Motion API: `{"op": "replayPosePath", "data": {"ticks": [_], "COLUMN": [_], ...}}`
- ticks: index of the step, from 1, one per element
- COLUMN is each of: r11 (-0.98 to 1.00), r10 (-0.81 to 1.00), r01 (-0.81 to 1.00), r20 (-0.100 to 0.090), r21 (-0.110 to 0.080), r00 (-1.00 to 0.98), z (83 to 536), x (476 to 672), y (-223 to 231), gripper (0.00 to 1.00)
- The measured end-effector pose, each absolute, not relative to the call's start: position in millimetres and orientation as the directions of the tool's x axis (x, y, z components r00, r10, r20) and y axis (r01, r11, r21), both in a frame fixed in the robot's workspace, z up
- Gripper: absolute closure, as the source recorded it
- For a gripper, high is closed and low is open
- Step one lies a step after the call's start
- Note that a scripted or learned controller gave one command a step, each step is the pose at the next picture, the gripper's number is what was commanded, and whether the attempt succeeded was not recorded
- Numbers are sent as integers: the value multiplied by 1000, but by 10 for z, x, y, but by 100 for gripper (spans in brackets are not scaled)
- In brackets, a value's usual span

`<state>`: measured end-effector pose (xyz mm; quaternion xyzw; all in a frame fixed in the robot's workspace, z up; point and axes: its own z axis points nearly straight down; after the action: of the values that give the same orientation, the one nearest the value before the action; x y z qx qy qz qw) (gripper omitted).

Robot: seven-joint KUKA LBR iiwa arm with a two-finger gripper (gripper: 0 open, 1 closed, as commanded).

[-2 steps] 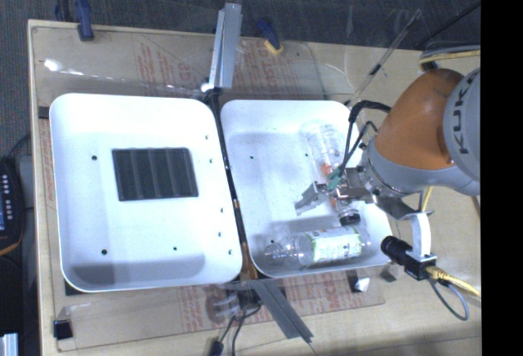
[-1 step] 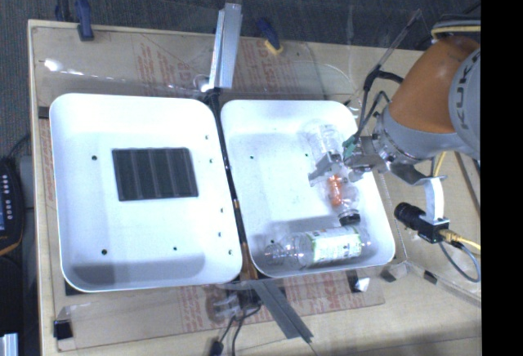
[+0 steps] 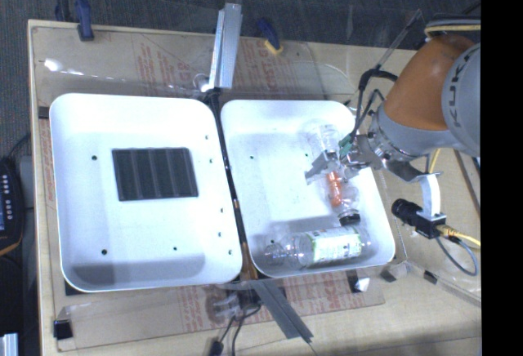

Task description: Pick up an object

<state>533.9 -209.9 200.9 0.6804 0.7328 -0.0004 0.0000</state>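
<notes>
Clear plastic is what I have to work with: a small bottle with an orange label [image 3: 336, 188] lies in the right bin [image 3: 253, 183], cap end toward the near wall, just under the gripper [image 3: 331, 162]. A second clear bottle [image 3: 320, 136] lies just beyond it, and a larger bottle with a white label [image 3: 323, 248] rests along the near wall, probably rolled there because the bin floor curves up at the edges. I judge the orange-labelled one is the target, since the gripper sits over its upper end. The fingers are lost against the transparent plastic, and I cannot tell how they stand or whether anything is between them. The arm [image 3: 425, 101] leans in over the bin's right rim, its orange band above the wrist.

The left bin [image 3: 82, 183] holds a dark ribbed slab [image 3: 154, 173] lying flat. Both bins sit on a board with red print [image 3: 147, 60], blue clamps [image 3: 84, 18] at its far edge, dark carpet beyond.
</notes>
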Motion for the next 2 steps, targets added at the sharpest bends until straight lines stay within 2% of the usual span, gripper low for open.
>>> {"op": "replayPosePath", "data": {"ticks": [1, 2], "r11": [211, 305], "r10": [977, 952], "r01": [977, 952], "r20": [-1, 2], "r21": [0, -4], "r00": [-211, -305], "z": [2569, 2156], "x": [5201, 5396], "y": [-2098, -2089], "gripper": [0, 0]}}
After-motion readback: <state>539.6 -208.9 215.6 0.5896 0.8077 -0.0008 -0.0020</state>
